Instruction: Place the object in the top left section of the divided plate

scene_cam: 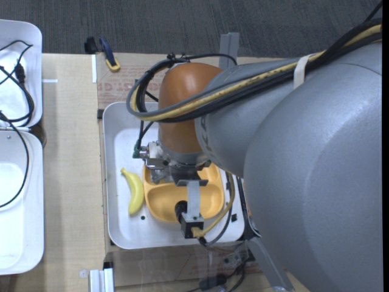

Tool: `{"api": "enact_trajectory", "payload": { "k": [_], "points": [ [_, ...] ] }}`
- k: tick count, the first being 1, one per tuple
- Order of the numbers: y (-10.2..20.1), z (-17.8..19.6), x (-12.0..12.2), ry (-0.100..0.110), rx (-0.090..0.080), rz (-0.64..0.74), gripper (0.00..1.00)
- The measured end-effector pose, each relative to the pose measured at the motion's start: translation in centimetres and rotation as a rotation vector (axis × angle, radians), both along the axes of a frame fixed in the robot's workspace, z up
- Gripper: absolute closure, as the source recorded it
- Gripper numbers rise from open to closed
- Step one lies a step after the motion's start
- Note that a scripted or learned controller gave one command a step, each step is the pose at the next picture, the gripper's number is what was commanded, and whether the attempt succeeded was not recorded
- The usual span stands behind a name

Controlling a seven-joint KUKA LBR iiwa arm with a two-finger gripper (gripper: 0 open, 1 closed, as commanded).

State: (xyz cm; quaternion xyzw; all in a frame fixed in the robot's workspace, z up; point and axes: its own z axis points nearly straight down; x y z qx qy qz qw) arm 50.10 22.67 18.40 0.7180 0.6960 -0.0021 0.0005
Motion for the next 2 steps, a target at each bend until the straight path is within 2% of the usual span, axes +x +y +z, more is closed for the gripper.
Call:
{"api": "enact_trajectory", "payload": {
  "k": [1, 2],
  "points": [
    [-12.3, -0.4, -2.4, 0.002, 0.002, 0.237, 1.0],
    [-12.5, -3.6, -2.4, 0.004, 0.004, 0.506, 1.0]
  ]
}}
